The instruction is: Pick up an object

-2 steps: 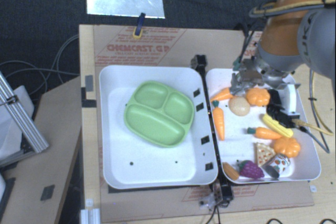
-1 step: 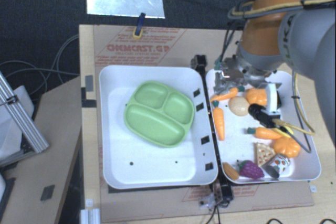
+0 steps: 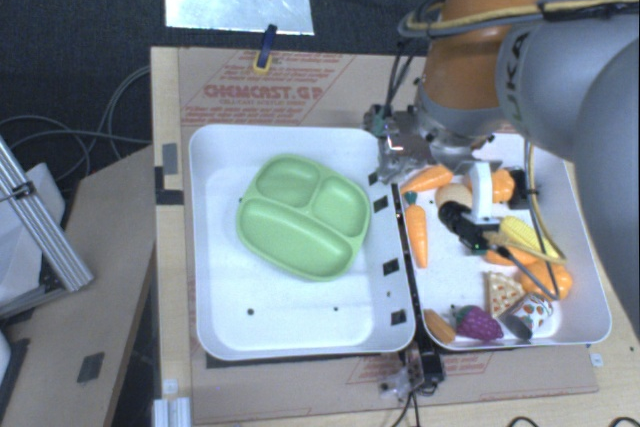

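Your gripper (image 3: 395,150) sits over the 11 o'clock corner of the right bin (image 3: 592,317), just beside the divider between the two bins. You cannot tell whether it is spread or closed; the wrist above hides that part, and nothing is visibly held.

The things you could pick are all in the right bin. A short carrot (image 3: 430,179) lies nearest, at 4 o'clock from the gripper and close under the wrist. A long carrot (image 3: 416,235) lies along the divider at the bin's 9 o'clock side, tip pointing to 6 o'clock. The corn (image 3: 525,237) lies near the middle, a little toward 3 o'clock. The pizza slice (image 3: 503,293) is at 6 o'clock from the corn, and the grapes (image 3: 480,323) rest by the bin's 6 o'clock wall, just beside the pizza slice. More orange pieces lie toward 4 o'clock, partly hidden by cables, so you cannot tell what they are.

In the left bin (image 3: 200,245) a green plate (image 3: 303,215) with three compartments lies flat, slightly toward 12 o'clock of the middle and well apart from the gripper.
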Robot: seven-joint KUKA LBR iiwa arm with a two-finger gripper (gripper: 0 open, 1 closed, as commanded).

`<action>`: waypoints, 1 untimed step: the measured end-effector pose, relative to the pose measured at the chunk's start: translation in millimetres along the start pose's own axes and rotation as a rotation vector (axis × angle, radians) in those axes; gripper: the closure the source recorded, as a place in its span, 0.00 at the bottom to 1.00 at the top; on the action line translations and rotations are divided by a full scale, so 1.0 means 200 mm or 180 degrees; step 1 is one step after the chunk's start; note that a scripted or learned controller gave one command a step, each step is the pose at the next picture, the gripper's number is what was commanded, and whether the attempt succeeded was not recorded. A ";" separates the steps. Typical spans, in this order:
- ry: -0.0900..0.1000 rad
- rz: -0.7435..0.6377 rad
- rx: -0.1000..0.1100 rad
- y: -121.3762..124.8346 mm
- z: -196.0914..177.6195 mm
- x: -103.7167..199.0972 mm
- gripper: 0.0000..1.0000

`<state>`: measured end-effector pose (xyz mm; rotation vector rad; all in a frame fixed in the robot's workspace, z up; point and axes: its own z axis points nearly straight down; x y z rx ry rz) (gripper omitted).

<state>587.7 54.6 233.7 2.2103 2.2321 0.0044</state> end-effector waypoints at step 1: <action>0.0001 -0.0001 0.0012 -0.11 0.06 0.29 1.00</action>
